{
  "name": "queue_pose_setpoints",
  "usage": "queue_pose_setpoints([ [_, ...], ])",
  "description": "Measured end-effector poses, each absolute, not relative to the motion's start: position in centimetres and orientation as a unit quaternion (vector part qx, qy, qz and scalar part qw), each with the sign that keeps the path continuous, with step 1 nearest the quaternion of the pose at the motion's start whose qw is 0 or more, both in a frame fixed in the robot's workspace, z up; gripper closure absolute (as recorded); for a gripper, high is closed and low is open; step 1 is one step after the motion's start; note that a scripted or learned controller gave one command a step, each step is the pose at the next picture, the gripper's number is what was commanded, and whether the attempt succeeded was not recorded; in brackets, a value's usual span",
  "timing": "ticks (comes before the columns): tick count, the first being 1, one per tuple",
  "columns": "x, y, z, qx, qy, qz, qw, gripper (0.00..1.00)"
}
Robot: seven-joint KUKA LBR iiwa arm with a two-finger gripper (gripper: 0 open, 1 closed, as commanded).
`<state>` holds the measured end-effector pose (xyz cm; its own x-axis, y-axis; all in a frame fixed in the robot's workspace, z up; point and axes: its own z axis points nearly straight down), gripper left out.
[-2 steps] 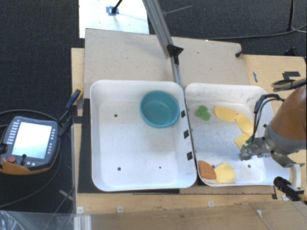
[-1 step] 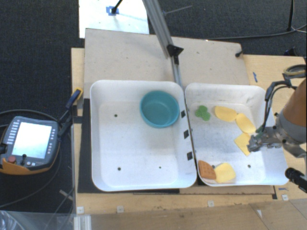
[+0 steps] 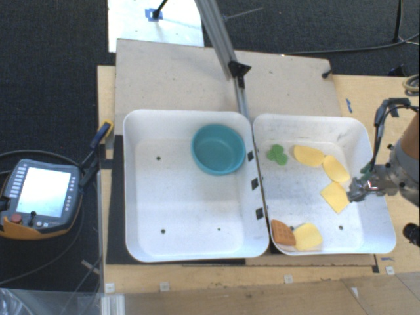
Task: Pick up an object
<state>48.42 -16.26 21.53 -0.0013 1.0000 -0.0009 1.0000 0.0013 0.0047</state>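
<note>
The right bin [image 3: 367, 231] holds several flat yellow pieces: one near the back [image 3: 308, 155], one beside it [image 3: 336, 170], a square one [image 3: 335, 197] and a rounder one at the front [image 3: 308, 237]. A small green item [image 3: 276, 154] lies at the back left of that bin, and an orange-brown piece [image 3: 283, 232] sits at the front left. My gripper [image 3: 357, 190] hangs low over the right side of this bin, its tip right at the edge of the square yellow piece. Nothing visible is held between the fingers.
A teal bowl [image 3: 218, 149] stands at the back of the left bin [image 3: 151, 235]. A metal pole [image 3: 220, 35] slants down to the divider between the bins. A teach pendant [image 3: 39, 195] lies left of the bench, with cables at the right edge.
</note>
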Motion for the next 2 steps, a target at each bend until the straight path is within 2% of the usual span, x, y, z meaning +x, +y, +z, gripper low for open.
queue_pose_setpoints([
  [1,48.5,-16.3,22.4,0.707,0.707,0.0003,0.0,1.0],
  [2,51.5,-11.6,22.1,0.705,0.709,0.0007,0.0,1.0],
])
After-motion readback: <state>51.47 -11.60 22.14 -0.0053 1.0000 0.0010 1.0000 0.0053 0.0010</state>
